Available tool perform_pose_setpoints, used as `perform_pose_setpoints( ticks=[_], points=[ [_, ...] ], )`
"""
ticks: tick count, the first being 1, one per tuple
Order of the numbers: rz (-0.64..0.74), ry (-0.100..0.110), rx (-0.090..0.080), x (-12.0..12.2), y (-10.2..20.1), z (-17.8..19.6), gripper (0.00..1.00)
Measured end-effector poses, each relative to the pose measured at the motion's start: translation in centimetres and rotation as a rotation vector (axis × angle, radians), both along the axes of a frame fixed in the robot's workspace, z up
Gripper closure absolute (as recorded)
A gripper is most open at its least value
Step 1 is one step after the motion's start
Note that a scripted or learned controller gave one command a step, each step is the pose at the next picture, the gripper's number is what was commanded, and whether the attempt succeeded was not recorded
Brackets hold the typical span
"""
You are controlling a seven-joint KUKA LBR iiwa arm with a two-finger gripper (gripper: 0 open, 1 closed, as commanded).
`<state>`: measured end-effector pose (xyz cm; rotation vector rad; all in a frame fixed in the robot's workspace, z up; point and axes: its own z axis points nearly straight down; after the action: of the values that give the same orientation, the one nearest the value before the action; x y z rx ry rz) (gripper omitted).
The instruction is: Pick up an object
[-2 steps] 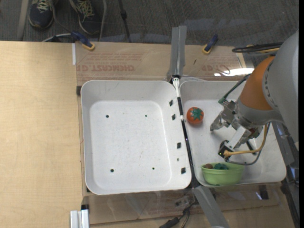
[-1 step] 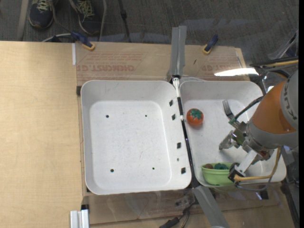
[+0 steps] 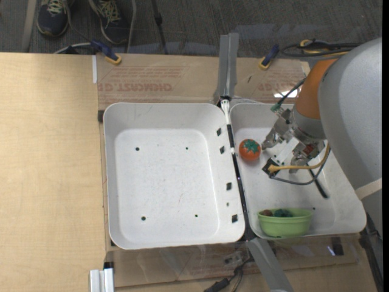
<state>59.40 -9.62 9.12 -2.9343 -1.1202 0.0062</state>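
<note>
End effector [image 3: 271,143] sits low in the right bin [image 3: 278,193] — just beside a red-orange ball [image 3: 249,149] — whether it is open cannot be told; green bowl [image 3: 284,222] well apart

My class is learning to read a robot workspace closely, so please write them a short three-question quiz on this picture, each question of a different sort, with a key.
1. True or false: the green bowl stands in the right bin, at its near edge.
2. Multiple choice: the orange-red ball lies
A) inside the bowl
B) on the right bin's floor, close to the wall shared with the other bin
C) outside both bins
3. Fill in the blank: in the camera view, the gripper is just to the ball's ____ side.

Key: 1 true; 2 B; 3 right.
</note>
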Motion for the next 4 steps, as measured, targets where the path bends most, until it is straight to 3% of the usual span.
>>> perform_pose_setpoints(
  ticks=[1, 2, 3, 4],
  points=[
    [-0.022, 0.000, 0.002, -9.6, -0.9, 0.0, 0.00],
    [-0.242, -0.001, 0.007, -11.6, -10.9, 0.0, 0.00],
    [-0.525, 0.002, 0.001, -11.7, -3.8, -0.1, 0.00],
    [-0.525, 0.001, -0.001, -7.1, 0.0, -0.1, 0.00]
  ],
)
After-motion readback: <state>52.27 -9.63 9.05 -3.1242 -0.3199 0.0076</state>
